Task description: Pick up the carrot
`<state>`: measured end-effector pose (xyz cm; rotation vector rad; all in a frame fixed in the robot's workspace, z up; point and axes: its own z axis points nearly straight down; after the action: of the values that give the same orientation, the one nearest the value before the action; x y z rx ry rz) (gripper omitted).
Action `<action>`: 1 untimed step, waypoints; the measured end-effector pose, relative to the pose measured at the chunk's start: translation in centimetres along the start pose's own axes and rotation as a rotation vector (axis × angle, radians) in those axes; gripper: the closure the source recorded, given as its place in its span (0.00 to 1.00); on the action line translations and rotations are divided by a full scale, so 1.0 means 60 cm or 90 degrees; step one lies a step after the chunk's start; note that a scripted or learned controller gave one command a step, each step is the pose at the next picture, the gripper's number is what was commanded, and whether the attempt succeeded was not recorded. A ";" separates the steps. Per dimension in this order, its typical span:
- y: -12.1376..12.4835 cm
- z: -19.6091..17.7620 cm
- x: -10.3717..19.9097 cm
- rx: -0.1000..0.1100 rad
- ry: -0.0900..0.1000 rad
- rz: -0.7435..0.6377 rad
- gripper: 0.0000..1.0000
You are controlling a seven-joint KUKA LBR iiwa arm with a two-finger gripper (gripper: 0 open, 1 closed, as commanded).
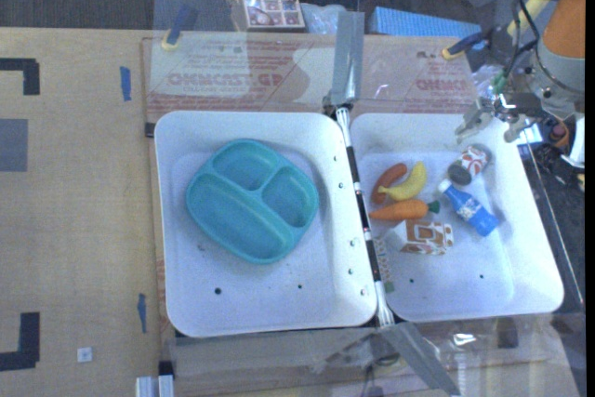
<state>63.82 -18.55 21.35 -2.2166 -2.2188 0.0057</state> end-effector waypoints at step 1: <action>-0.073 0.175 0.101 -0.005 -0.001 0.045 0.00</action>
<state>59.37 -12.48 10.87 -2.2984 -2.1440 0.0004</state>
